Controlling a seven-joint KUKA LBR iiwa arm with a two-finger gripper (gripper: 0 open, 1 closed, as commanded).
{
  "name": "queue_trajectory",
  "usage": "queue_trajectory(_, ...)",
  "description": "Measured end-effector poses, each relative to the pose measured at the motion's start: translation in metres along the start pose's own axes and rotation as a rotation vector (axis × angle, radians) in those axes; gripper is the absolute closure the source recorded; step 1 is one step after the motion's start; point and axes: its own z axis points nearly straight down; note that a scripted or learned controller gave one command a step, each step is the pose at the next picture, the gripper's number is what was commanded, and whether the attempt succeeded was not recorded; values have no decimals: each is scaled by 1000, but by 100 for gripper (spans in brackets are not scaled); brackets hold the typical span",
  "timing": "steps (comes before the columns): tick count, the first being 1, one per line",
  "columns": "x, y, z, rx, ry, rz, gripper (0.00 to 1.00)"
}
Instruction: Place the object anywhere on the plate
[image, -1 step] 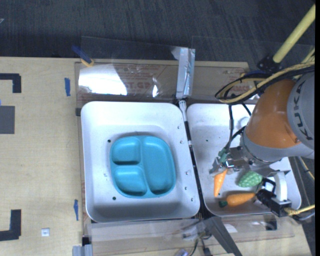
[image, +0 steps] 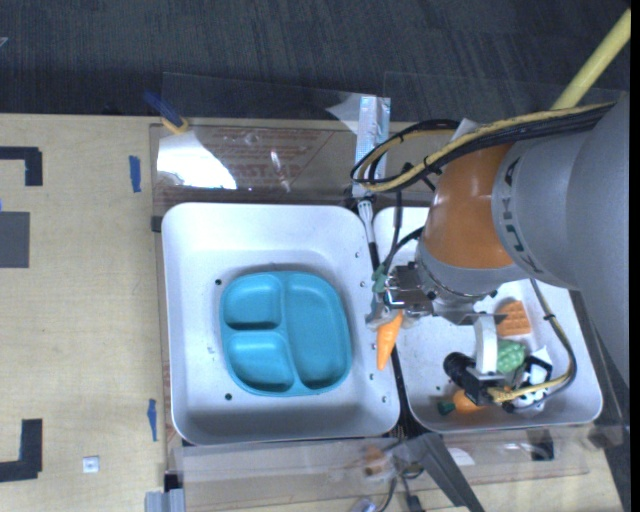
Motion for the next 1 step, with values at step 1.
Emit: queue_trajectory(1,-2,0,0,0,-1,3,0)
